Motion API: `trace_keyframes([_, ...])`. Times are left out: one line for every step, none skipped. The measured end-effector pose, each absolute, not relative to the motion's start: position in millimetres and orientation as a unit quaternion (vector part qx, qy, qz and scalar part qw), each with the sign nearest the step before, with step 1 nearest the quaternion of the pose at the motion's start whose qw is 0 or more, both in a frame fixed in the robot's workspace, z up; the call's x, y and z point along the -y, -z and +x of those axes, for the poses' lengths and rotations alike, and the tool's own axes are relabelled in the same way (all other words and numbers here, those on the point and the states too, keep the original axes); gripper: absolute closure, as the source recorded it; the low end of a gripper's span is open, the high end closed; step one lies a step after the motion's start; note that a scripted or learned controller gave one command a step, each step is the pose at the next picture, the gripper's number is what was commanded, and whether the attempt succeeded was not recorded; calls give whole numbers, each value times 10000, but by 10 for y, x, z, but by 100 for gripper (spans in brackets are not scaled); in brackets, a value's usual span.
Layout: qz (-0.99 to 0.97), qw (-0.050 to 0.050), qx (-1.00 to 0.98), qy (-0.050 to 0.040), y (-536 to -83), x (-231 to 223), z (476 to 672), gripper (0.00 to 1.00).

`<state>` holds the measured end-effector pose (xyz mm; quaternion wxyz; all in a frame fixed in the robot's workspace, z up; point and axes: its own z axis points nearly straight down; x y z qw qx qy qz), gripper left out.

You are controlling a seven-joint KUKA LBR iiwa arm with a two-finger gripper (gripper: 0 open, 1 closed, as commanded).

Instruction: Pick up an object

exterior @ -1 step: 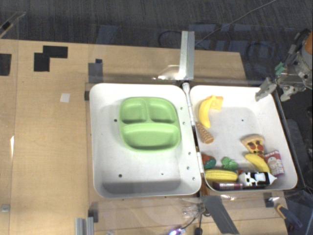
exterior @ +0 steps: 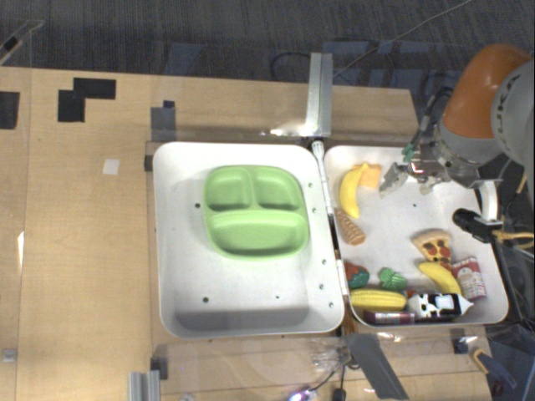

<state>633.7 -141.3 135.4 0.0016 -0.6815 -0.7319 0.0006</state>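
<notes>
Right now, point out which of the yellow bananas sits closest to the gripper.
The larger banana at the right bin's upper left, beside the gripper. The smaller banana lies lower, next to the pizza slice.

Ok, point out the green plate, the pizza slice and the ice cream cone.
green plate (exterior: 254, 210): camera view, its middle ridge.
pizza slice (exterior: 432, 246): camera view, its topped face.
ice cream cone (exterior: 350, 226): camera view, mid-cone.

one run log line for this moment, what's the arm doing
gripper above right bin, fingers spread | nothing held | nearest: banana | green plate in left bin
</notes>
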Motion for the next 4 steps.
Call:
trace_keyframes([-5905,-21,8071,-2,-998,869,6374,0])
trace_keyframes([-6570,123,7538,-67,-902,1015,6655,0])
trace_keyframes([-7090,0,7053,7,-1128,1114,5967,0])
trace_keyframes([-7548,90,6558,-99,-965,1058,6642,0])
